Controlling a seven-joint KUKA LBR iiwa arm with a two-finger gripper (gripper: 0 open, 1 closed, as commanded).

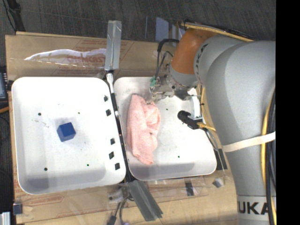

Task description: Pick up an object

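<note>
1. Pink cloth (143, 128): lies crumpled lengthwise in the right bin (197, 161), along its left side.
2. Gripper (157, 93): positioned at the cloth's upper end; whether it is released or clenched cannot be told.
3. Blue cube (66, 131): rests in the left bin (28, 172).
4. Both bins sit on the bench (56, 50).

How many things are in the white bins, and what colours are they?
Blue: 1, a block in the left bin
Pink: 1, a cloth in the right bin
Total: 2
</note>
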